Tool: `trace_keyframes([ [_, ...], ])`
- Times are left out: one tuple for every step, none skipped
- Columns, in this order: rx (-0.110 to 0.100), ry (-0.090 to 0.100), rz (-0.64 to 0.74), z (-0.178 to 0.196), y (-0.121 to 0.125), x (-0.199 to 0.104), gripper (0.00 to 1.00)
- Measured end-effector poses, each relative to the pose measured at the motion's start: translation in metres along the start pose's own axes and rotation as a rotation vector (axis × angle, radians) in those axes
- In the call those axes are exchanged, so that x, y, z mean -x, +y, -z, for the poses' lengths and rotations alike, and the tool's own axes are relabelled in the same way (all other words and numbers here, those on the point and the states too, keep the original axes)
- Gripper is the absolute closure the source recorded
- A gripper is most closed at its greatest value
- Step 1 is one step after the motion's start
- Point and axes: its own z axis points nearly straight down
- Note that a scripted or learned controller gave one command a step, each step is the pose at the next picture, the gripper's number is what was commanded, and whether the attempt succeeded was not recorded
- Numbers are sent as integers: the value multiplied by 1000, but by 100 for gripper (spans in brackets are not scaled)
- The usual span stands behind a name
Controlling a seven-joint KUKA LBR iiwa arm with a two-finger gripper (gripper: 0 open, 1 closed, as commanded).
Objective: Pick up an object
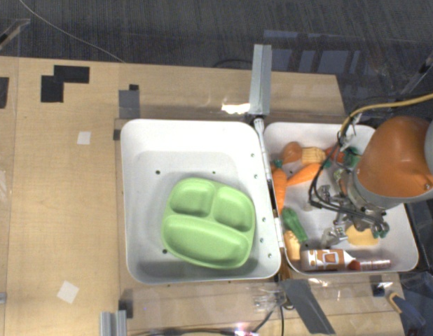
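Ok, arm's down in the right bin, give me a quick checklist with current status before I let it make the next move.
1. Gripper is over the right bin: ok.
2. A target lies near it: ok, a yellow piece sits right beside it.
3. Something is held between the fingers: cannot tell, the wrist hides them.
4. Crowding around the target: not ok, a bottle lies close along the bin's near wall.
5. Carrots and green item are apart from the gripper: ok.
6. Green tray lies flat in the left bin: ok.
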Motion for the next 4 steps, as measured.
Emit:
trace_keyframes([
  [3, -1, 466, 0, 15, 7, 0],
  [7, 7, 513, -5, -15, 87, 0],
  [8, 9, 443, -6, 0, 145, 0],
  [5, -5, 441, 8, 0, 149, 100],
])
